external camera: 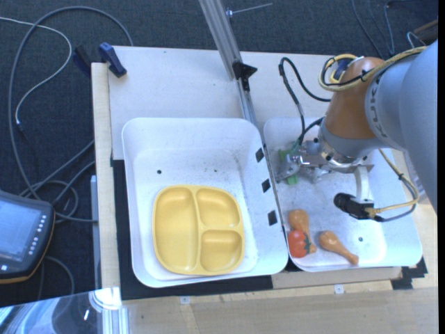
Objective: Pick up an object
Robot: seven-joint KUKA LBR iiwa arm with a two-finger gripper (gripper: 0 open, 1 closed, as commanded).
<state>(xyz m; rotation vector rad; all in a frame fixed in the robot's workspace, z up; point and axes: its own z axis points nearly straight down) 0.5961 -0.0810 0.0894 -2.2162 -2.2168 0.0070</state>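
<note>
The right bin (389,252) on the worktop (174,82) holds three small toy foods near its front left corner: an orange drumstick (338,247), a red tomato-like piece (297,243) and a tan piece (299,220) touching it, all looking like light, stiff, smooth plastic. The drumstick, lying apart, seems best taken across its narrow shaft, since its rounded end could slip. The end effector (300,164) hangs over the bin's back left; its opening cannot be told. A yellow divided plate (198,228) sits in the left bin (139,145).
</note>
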